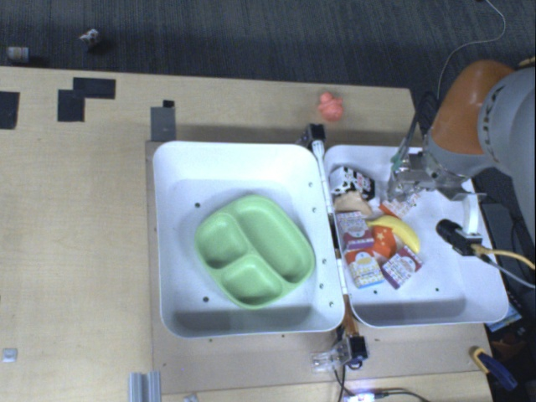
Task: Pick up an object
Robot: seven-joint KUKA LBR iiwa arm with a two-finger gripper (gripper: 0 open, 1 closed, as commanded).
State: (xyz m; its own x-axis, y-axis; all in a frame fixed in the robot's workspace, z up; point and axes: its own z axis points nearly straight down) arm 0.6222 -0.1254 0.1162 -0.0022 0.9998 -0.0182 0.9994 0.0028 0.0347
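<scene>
End effector: the end effector point(403, 194) hangs low over the back of the right bin point(469, 304), at the rear edge of the pile. I cannot tell whether it is released or clenched, and nothing shows in its grasp.
Nearest thing: the banana point(400, 234) lies just in front of it, slanted, touching a red round thing point(381, 242).
Pile: a tall carton point(353, 227), a lower carton point(365, 268) and a tilted carton point(401, 266) crowd against these. A tan lump point(353, 201) and a black-and-white thing point(350, 178) sit further back.
Doing it well: I would pick the banana, since its outer side is bare. Close across its narrow width near the middle, come straight down, and lift slowly so the neighbours drop away.
Risk: the flat cartons may slip or come up in pairs.
Writing: the cartons have printed faces, too small to read.
Left bin: the left bin point(172, 224) holds a green divided plate point(254, 248).
Table: a pink lump point(331, 105) rests on the table point(75, 249) behind the bins.
</scene>
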